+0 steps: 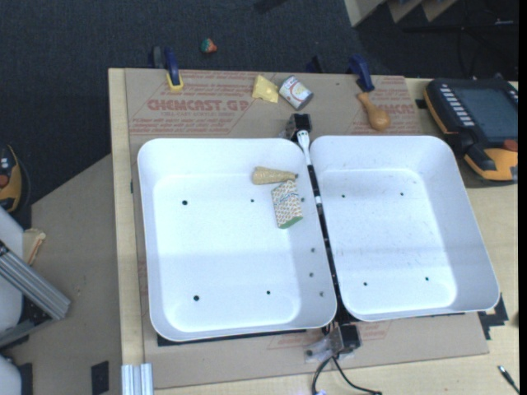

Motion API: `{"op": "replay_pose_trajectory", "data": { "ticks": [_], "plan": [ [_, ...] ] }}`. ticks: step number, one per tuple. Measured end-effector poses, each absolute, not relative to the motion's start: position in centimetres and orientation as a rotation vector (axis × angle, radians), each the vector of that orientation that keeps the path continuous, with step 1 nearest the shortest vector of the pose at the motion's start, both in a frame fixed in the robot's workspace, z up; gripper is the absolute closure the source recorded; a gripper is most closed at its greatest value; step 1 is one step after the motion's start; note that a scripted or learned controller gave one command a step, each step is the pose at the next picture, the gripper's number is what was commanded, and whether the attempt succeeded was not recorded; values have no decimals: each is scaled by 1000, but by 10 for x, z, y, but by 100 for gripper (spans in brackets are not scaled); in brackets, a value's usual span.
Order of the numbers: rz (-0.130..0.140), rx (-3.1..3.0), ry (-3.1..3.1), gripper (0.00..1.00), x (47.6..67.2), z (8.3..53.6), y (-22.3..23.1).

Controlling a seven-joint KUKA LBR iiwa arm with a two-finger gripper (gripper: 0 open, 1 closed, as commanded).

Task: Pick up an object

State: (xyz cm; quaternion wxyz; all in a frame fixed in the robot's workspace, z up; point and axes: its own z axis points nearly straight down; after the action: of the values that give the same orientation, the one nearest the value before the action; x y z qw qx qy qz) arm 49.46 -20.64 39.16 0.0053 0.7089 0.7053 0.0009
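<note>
Two objects lie in the left bin, near its back right corner. One is a tan, elongated piece lying sideways. Just below it, touching or nearly touching, is a small green-and-white patterned packet standing on its long axis. Both rest close to the divider between the bins.
The right bin sits beside the left one. On the bench behind the bins lie a yellow wedge, a small white box and a wooden-handled tool. Blue clamps hold the board's back edge. A teach pendant rests at the far right.
</note>
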Motion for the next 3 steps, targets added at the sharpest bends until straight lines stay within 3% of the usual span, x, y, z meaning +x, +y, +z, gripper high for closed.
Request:
{"op": "replay_pose_trajectory", "data": {
  "ticks": [1,2,3],
  "plan": [
    [-7,2230,2228,100,477,286,-190],
    [-3,2221,2234,100,502,222,-134],
    [19,2204,2218,100,481,378,-98]
  ]
}}
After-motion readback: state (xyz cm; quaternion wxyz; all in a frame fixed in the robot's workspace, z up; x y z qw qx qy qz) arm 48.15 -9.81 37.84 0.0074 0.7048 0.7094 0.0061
